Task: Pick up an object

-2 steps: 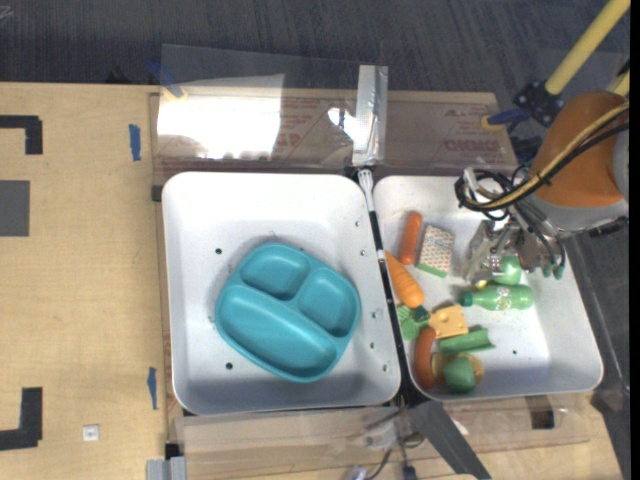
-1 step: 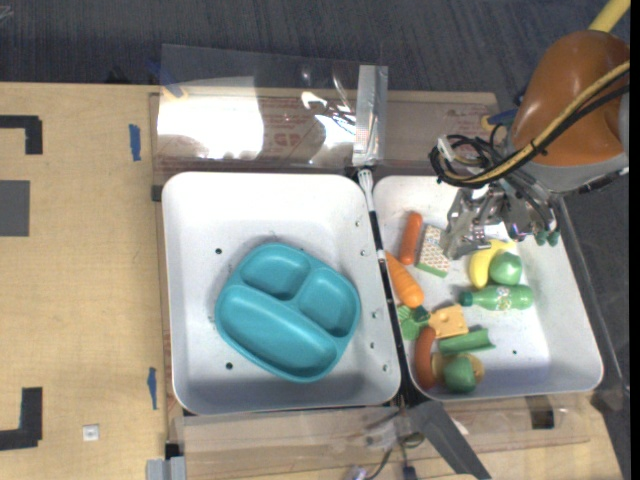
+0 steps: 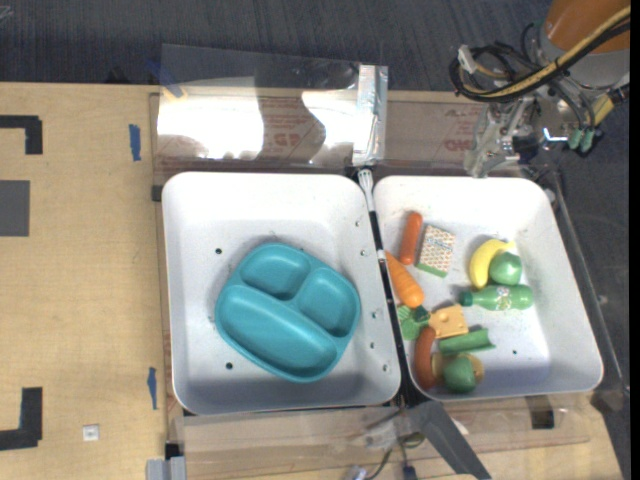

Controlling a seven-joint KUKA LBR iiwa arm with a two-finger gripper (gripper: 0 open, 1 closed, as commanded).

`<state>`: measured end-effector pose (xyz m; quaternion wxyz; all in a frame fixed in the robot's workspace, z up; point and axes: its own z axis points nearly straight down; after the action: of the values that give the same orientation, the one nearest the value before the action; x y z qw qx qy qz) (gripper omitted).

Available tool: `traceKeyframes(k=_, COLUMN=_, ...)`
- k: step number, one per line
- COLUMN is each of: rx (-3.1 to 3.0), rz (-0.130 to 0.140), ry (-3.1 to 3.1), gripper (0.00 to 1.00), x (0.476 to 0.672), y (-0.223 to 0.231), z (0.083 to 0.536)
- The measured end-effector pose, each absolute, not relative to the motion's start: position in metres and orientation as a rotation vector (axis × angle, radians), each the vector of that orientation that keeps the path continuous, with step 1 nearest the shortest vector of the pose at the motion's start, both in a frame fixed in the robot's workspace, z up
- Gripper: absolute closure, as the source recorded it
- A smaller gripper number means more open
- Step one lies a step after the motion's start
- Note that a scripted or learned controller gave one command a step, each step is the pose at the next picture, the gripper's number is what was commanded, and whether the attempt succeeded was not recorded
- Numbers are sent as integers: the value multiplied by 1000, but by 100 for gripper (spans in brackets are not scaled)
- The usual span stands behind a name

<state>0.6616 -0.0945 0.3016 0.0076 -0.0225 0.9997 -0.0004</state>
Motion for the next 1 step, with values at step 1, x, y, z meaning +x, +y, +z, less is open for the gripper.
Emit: traceKeyframes(k=1, rx=-399, rz=0, ry=3112, gripper=100, x=647, y=-94, z=260)
